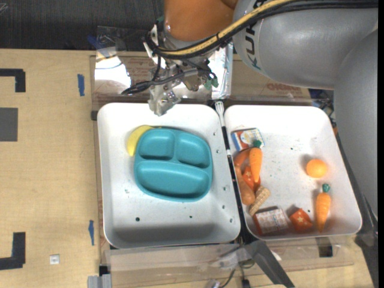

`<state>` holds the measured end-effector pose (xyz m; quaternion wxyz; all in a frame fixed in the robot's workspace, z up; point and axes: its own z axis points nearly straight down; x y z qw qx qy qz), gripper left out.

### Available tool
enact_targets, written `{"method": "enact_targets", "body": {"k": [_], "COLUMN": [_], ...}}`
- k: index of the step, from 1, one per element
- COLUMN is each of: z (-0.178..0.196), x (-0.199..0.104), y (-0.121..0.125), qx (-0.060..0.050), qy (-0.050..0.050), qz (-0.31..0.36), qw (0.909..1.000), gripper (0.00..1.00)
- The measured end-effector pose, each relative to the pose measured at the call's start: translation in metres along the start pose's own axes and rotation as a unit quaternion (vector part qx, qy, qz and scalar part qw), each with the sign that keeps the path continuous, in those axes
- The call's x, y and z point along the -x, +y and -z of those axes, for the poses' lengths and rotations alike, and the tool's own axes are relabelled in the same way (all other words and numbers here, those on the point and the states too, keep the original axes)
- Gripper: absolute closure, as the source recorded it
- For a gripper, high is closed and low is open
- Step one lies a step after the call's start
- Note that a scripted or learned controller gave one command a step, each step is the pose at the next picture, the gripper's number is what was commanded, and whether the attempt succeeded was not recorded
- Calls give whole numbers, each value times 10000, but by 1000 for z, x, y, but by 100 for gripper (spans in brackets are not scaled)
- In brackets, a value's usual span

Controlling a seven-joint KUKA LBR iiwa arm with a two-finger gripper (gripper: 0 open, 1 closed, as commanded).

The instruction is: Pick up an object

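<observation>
The pale wooden desk (42,161) lay bare on the left, marked with black tape corners and small blue tape strips. The left shallow white bin (114,215) had open floor along its front and left side. A teal plastic divided plate (174,164) sat in the middle of it, its long axis running left to right, and a yellow rounded object (137,136) lay partly hidden under the plate's upper left edge.

The hand (163,102) hung over the back rim of that bin, just beyond the plate, at the end of the grey arm with its orange band (195,8); whether its fingers were open or closed could not be told.

The right shallow white bin (288,125) was crowded along its left wall: a small red and white packet (245,138), an orange toy carrot (255,164) pointing lengthwise front to back, and a tan ridged piece (259,200) near it. A boxy printed packet (271,219) and a red lump (300,219) lay at the front. An orange ball (316,168) stood apart toward the right, with a second small carrot (323,206) upright-lying below it. The bin's middle floor was open.
</observation>
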<state>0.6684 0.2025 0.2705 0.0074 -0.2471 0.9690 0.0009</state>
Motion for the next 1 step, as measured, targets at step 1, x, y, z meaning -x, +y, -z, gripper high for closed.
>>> {"method": "enact_targets", "body": {"k": [1], "z": [-42], "x": [9], "y": [22], "qx": [15], "qy": [58], "qz": [-497], "qw": [9987], "gripper": [100]}}
